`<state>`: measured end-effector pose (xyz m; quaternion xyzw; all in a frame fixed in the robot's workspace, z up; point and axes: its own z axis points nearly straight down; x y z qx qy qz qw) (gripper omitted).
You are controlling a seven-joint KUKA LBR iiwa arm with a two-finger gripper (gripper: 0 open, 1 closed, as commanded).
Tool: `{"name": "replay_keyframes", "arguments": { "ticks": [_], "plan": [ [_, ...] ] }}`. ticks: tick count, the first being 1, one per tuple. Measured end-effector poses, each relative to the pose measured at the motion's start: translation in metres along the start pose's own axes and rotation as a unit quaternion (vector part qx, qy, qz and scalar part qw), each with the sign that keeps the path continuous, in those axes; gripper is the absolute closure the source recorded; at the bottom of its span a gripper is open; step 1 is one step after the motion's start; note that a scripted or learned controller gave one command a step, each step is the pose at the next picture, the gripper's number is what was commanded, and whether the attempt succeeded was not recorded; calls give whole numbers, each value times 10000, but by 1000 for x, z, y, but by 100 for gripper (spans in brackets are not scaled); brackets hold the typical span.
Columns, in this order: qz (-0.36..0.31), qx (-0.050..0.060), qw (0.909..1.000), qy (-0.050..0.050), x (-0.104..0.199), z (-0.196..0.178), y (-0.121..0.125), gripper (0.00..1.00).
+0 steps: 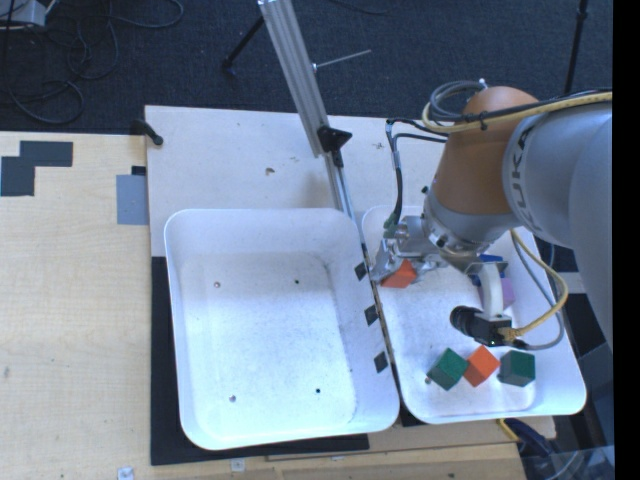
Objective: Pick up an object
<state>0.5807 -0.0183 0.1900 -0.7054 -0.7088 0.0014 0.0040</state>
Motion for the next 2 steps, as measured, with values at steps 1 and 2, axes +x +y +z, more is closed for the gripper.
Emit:
{"name": "replay_keyframes", "arguments": {
  "ticks": [1,2],
  "plan": [
    [24,0,10000,-13,-4,-11,1,100],
    [-2,-20,10000,-6,67,1,15,100]
  ]
}}
